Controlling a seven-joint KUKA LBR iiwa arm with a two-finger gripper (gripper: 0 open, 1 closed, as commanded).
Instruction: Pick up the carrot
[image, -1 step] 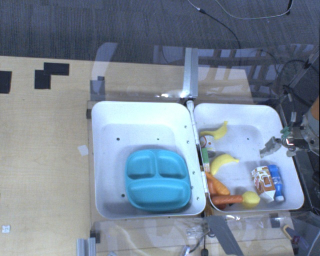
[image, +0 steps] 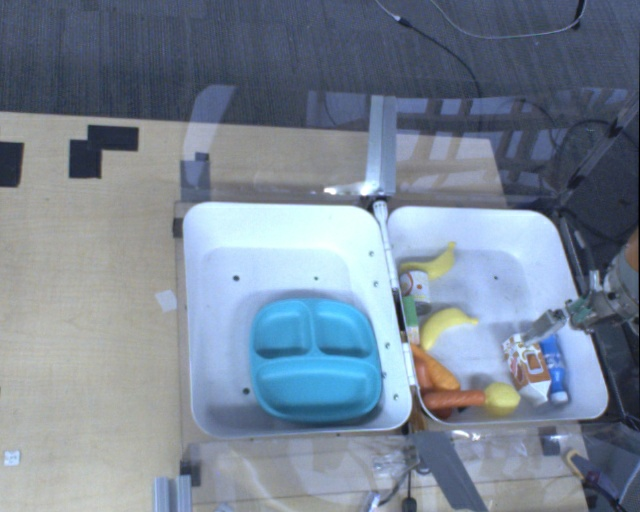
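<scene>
We see the claw (image: 553, 322) at the right side of the right bin (image: 520, 235), but we cannot tell how far open it is. The carrot (image: 452, 398) lies far left of the claw and lower down, by a lemon (image: 502, 399).

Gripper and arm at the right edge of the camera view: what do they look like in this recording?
The gripper is a slim grey metal piece with a pale, shiny tip, joined to a blocky grey mount over the right bin. A patch of the orange band shows above it. Dark cables run nearby; no markings are legible.
</scene>
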